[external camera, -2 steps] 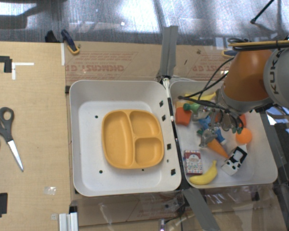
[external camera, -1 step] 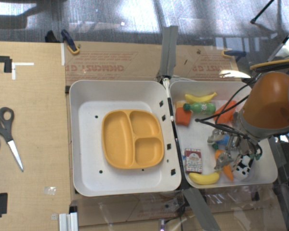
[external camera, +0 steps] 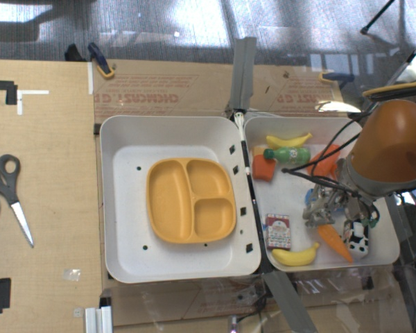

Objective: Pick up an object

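Though the small orange plastic toy carrot (external camera: 335, 243) looks light and rigid, its smooth taper could slip, so the thick upper end seems the better hold. It lies in the right white bin (external camera: 301, 127), just below and right of the two-finger gripper (external camera: 324, 210). Whether the jaws are parted, I cannot tell.
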